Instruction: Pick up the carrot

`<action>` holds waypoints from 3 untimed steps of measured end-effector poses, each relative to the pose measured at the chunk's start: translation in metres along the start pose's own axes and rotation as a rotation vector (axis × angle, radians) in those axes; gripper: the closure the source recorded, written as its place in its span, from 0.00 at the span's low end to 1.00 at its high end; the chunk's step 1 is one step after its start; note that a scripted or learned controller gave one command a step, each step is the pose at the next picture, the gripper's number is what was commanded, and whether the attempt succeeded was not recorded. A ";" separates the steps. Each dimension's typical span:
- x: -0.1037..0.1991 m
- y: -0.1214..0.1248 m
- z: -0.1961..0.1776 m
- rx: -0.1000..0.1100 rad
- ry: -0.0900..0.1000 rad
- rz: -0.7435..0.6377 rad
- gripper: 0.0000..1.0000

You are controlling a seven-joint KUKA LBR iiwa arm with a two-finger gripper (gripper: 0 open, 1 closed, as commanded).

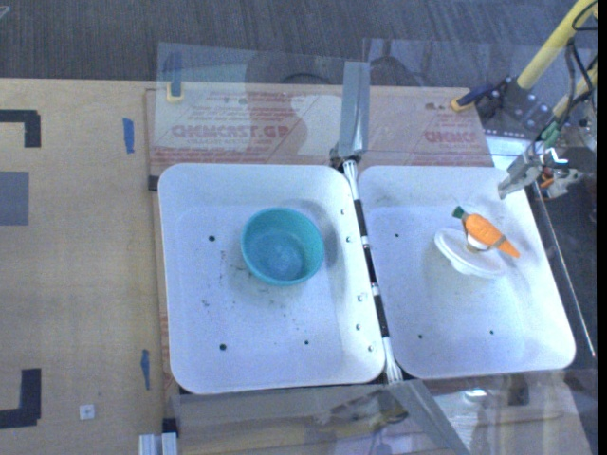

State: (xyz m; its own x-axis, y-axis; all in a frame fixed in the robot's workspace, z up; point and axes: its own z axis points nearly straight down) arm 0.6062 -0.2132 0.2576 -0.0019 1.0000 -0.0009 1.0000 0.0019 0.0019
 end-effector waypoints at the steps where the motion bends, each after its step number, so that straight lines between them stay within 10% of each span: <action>1: -0.008 0.022 0.126 0.002 0.001 -0.031 0.00; 3: -0.004 -0.108 0.169 -0.009 0.008 -0.217 0.00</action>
